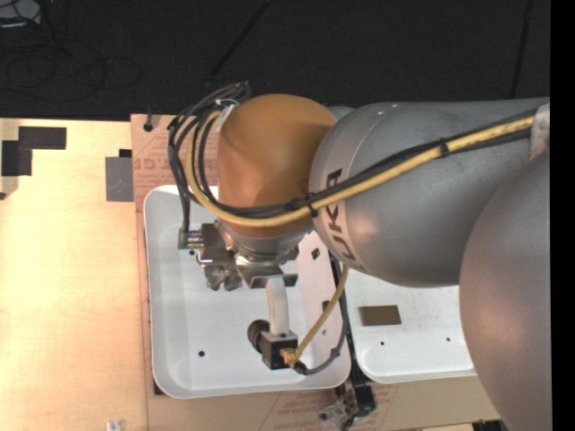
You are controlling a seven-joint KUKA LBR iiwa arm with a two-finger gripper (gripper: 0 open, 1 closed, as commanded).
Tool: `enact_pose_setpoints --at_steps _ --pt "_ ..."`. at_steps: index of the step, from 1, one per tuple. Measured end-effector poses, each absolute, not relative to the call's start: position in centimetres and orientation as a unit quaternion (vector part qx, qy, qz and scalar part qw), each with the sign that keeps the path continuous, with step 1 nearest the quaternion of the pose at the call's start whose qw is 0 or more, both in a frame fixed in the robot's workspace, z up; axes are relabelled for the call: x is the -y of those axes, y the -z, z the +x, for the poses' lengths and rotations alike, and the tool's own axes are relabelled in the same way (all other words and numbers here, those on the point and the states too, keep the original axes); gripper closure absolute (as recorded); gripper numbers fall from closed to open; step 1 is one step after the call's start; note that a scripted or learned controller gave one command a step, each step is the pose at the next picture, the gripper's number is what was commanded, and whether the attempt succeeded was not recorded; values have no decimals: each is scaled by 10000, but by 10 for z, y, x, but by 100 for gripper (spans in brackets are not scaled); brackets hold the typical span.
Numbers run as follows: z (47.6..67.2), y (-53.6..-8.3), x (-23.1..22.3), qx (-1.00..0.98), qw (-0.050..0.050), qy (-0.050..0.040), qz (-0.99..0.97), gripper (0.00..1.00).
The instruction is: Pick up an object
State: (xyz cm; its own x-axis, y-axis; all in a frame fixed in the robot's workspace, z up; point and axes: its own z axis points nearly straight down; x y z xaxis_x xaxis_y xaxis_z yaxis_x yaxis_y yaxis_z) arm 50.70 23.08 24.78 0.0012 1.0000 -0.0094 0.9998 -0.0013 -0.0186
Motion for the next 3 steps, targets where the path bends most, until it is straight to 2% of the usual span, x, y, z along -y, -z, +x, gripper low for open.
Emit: enact_pose_setpoints --at_steps 1,2,3 --pt "517 -320 -244 7076 -3 8 -7066 100" --pt "556 -410 -219 7063 -23 31 -7079 100" --pt "527 -527 -111 7042 -29 30 -7100 100"
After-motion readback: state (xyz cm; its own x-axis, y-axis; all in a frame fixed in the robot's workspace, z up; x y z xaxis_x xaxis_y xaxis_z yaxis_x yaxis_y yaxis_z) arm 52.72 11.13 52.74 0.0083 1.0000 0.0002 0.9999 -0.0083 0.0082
